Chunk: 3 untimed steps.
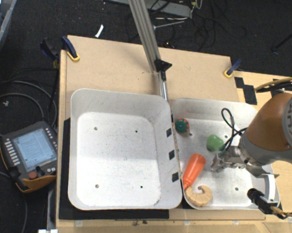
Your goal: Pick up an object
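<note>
The hand (222,163) is hanging low in the right bin (247,115), and whether it is spread or pressed together I cannot tell — nothing is showing between its tips. The green object (215,142) is sitting just beside it, on the far-left side. The orange carrot-shaped piece (194,168) is lying to the left, its long axis running near-left to far-right. A tan ring (200,195) is resting nearer, and a small red-green ball (182,124) farther left — neither is blocking.

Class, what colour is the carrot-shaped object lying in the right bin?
Orange. The carrot-shaped object shows clearly in the camera view.
</note>
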{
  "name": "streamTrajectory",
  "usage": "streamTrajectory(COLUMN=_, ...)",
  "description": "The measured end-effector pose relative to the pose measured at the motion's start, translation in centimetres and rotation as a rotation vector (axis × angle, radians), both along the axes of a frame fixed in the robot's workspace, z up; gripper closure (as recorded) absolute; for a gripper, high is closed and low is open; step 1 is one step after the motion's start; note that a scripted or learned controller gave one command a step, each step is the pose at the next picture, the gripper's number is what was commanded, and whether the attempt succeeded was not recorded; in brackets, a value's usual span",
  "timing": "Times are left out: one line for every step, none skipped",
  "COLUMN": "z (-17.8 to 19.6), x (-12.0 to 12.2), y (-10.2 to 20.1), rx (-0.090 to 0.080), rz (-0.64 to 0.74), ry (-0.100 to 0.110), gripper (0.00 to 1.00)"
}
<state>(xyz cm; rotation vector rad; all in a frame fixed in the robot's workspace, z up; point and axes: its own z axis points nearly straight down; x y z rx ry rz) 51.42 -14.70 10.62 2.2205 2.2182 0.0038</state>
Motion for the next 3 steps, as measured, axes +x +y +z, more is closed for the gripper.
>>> streamTrajectory(z=5.5, x=1.1, y=-0.4, rx=-0.002, rz=0.004, ry=-0.002, gripper=1.0)
streamTrajectory(z=11.9, x=1.3, y=-0.4, rx=-0.002, rz=0.005, ry=-0.003, gripper=1.0)
streamTrajectory(z=17.7, x=0.9, y=0.3, rx=-0.002, rz=0.005, ry=-0.004, gripper=1.0)
